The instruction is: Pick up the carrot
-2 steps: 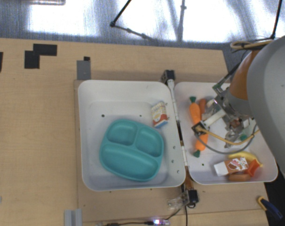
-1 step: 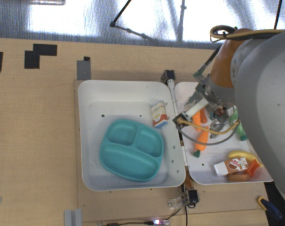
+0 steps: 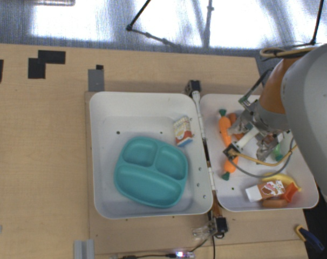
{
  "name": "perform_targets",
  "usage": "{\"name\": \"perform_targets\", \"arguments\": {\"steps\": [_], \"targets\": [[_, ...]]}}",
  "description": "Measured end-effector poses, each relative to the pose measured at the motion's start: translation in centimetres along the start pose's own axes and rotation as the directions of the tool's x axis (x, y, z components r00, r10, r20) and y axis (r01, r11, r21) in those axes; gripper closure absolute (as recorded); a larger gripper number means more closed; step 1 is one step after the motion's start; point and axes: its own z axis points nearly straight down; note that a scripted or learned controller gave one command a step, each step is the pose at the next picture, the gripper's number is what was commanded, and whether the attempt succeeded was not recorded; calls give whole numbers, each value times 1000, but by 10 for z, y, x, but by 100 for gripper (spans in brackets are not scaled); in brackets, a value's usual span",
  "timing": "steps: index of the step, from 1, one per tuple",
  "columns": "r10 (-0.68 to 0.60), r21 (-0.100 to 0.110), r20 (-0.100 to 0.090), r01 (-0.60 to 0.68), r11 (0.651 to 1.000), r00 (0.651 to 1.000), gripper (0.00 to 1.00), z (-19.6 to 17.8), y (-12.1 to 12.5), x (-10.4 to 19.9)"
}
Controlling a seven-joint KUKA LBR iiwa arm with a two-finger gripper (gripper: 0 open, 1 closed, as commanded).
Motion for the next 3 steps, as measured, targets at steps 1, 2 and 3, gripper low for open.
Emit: {"name": "perform_targets", "arguments": {"steps": [1,2,3], "targets": [[27,-3,3,-27,1000,1000,0,9,7,12],[8,1,-4,-8,1000,1000,0,21,-30,-27],[9,1,-4,-9,1000,1000,0,21,-30,-27]]}}
